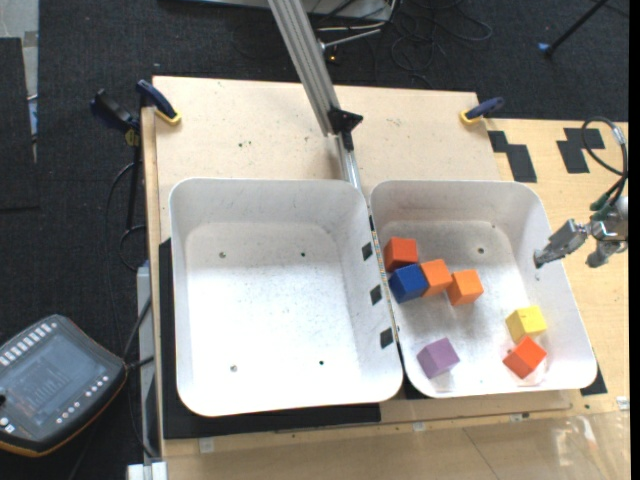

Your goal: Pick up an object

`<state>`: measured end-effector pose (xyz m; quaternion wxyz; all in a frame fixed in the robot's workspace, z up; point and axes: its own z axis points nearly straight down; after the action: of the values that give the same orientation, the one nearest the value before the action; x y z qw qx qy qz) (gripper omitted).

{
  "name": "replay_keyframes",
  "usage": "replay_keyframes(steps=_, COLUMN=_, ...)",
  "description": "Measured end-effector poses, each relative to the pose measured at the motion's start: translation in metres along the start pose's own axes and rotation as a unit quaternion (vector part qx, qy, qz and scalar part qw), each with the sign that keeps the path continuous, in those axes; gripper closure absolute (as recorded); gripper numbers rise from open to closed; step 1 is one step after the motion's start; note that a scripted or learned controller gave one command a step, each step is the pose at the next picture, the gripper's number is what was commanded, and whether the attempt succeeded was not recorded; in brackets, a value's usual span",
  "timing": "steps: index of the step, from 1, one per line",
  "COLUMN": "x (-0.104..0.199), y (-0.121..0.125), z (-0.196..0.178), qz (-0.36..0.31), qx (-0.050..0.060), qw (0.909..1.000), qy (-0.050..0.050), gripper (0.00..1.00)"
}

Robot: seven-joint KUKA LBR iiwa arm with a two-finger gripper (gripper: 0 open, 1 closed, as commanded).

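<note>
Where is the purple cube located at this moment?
The purple cube lies in the right bin, near its front edge, left of the red cube and below the blue cube.

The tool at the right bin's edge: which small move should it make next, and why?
Probably move left and down toward the yellow cube: the tool hangs over the right white bin's rim holding nothing, and that cube lies nearest, apart from the others.

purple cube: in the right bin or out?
In. The purple cube sits on the floor of the right bin, near its front wall.
</note>
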<state>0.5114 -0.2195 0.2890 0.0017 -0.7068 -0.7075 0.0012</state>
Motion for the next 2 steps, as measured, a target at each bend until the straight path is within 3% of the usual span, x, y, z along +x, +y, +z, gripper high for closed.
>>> replay_keyframes(steps=1, x=0.0, y=0.001, z=-0.002, qz=0.0, qx=-0.002, qw=1.0, qy=-0.001, gripper=0.0)
replay_keyframes(steps=2, x=0.002, y=0.011, z=0.047, qz=0.0, qx=0.0, qw=1.0, qy=0.0, gripper=0.0)
